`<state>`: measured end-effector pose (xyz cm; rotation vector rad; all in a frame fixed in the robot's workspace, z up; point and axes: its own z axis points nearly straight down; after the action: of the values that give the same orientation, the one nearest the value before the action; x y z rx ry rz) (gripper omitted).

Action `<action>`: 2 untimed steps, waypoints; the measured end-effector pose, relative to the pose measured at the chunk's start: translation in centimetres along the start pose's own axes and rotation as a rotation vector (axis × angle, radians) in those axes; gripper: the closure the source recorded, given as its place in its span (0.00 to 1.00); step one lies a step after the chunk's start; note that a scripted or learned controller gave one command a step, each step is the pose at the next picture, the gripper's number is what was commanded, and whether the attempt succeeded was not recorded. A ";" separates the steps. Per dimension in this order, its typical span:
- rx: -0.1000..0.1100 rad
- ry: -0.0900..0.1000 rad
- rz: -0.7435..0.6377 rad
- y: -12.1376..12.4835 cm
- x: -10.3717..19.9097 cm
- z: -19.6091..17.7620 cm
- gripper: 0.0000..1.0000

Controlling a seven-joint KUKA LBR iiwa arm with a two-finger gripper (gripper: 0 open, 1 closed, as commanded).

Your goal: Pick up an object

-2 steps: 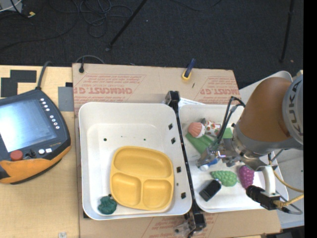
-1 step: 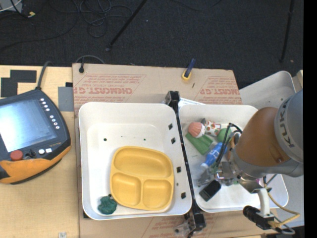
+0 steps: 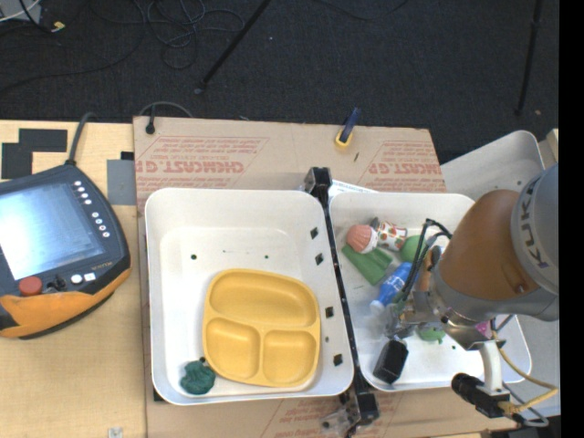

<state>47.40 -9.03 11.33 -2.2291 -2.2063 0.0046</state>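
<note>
- Grey arm (image 3: 538,235) with orange band (image 3: 479,249), coming in from the right and leaning low over the right bin (image 3: 456,372).
- Gripper (image 3: 408,316) down among the objects in the middle of the right bin, mostly hidden under the wrist; not possible to tell whether released, clenched or grasping something.
- Nothing seen lifted; all objects resting on the bin floor.
- Just beside the gripper, on its upper left: blue bottle (image 3: 394,283), lying tilted, the lower end very near or touching the gripper.
- Above the bottle: green object (image 3: 368,265), lying flat, touching or nearly touching a pink and white toy (image 3: 374,237) near the far wall of the bin.
- Right below the wrist: small green piece (image 3: 429,333), partly covered by the arm.
- Lower, near the front wall of the right bin: black object (image 3: 391,361), tilted, apart from the bottle; not clear whether loose or part of the tool.
- In the left bin (image 3: 173,235): yellow divided tray (image 3: 262,327) in the front half, and a dark green lump (image 3: 196,379) at the front left corner, just beside the tray.
- Both bins side by side on brown cardboard (image 3: 274,158), joined by a black clip (image 3: 318,181) at the far edge.
- On the bench at the far left, well apart from the bins: control pendant (image 3: 55,245) with a grey screen and an orange underside.
</note>
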 end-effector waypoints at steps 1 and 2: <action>-0.010 0.001 -0.017 2.2 6.1 -7.8 1.00; -0.015 0.003 -0.017 0.3 11.7 -19.4 1.00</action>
<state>47.93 2.66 30.71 -2.2165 -2.2314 -0.0148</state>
